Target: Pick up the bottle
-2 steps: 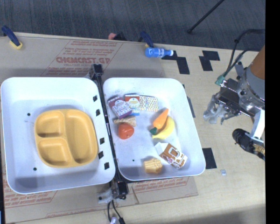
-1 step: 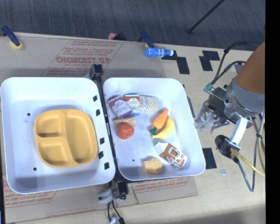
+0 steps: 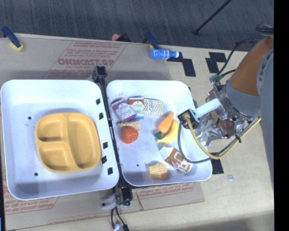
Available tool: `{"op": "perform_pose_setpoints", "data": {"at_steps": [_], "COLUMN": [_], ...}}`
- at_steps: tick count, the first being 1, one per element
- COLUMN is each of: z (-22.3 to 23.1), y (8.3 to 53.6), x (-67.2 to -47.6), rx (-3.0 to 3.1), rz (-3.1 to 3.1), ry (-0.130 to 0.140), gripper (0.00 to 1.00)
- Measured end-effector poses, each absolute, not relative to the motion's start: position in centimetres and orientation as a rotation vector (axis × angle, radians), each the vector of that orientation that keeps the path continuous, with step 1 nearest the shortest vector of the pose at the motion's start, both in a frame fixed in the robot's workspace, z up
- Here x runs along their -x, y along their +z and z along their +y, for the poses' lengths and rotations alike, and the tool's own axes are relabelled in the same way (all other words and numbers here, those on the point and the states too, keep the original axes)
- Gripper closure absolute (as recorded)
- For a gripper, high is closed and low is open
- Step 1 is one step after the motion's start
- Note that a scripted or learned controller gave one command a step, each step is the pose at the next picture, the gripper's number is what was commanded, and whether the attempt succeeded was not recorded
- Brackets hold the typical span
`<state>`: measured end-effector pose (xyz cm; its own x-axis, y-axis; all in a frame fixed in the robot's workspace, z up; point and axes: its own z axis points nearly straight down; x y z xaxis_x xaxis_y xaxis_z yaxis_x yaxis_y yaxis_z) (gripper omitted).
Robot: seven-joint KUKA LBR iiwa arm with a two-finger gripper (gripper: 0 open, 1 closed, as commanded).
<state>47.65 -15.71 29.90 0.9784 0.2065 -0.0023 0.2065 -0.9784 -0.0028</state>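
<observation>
The grey arm with its two-finger gripper (image 3: 207,129) is hanging highest, just off the right rim of the shallow white plastic right-hand bin (image 3: 149,87); how wide it is set, I cannot tell. The small blue plastic bottle (image 3: 161,54) is lying on its side on the cardboard beyond that bin's far rim. Inside the bin, glossy packets, a smooth red tomato and an orange carrot are crowding together, risking a grab at the wrong thing.
</observation>
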Motion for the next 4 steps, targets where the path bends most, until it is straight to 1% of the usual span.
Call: {"op": "perform_pose_setpoints", "data": {"at_steps": [1,2,3,4], "z": [-13.4,-15.5,-15.9,-14.8], "y": [29.5,27.5,29.8,31.6], "x": [-47.6,-47.6,-47.6,-47.7], "rx": [3.12,3.12,3.121,3.122], "rz": [-0.328,-0.324,-0.326,-0.326], "ry": [0.009,0.01,0.006,0.004], "gripper": [1.0,1.0,1.0,1.0]}}
